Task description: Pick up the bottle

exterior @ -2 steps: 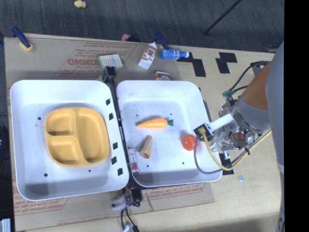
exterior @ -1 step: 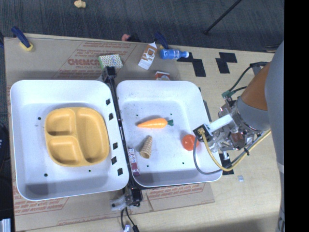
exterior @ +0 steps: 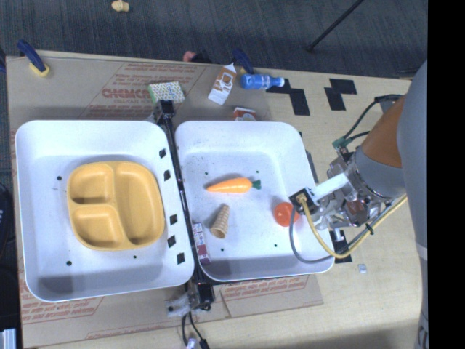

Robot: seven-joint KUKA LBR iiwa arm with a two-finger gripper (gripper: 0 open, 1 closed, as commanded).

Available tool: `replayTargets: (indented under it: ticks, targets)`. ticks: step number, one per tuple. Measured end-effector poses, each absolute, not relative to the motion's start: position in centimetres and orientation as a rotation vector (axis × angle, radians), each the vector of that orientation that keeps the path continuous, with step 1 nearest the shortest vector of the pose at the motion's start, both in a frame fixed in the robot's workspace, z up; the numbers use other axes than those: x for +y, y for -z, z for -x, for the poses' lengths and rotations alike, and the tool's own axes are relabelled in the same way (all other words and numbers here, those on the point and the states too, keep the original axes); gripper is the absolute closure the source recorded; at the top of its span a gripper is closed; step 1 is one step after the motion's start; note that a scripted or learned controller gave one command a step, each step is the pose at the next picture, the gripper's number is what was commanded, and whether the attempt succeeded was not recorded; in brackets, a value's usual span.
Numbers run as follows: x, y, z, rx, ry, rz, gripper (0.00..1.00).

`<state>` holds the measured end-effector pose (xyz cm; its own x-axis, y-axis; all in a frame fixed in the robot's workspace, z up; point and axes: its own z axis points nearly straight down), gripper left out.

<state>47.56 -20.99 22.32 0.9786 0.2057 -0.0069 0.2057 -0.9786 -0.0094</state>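
A small blue bottle (exterior: 260,81) lies on its side on the bench behind the right bin (exterior: 311,167), outside both bins. My gripper (exterior: 347,211) hangs over the right rim of the right bin, far from the bottle and nearer the front. A red-orange ball (exterior: 282,212) lies in the bin just left of the gripper. Nothing shows between the gripper and the bottle but the bin's rim and bare bench.
The right bin also holds an orange carrot (exterior: 229,186), a waffle cone (exterior: 219,221) and a small wrapped bar (exterior: 199,242). A yellow divided plate (exterior: 115,203) sits in the left bin (exterior: 29,195). A small carton (exterior: 222,84) and a green sponge (exterior: 166,91) lie near the bottle.
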Motion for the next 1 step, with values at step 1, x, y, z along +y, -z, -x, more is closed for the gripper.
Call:
replayTargets:
  ticks: [1]
  targets:
    - [-20.99, -21.99, -47.55, -0.326, -0.013, 3.115, 1.0]
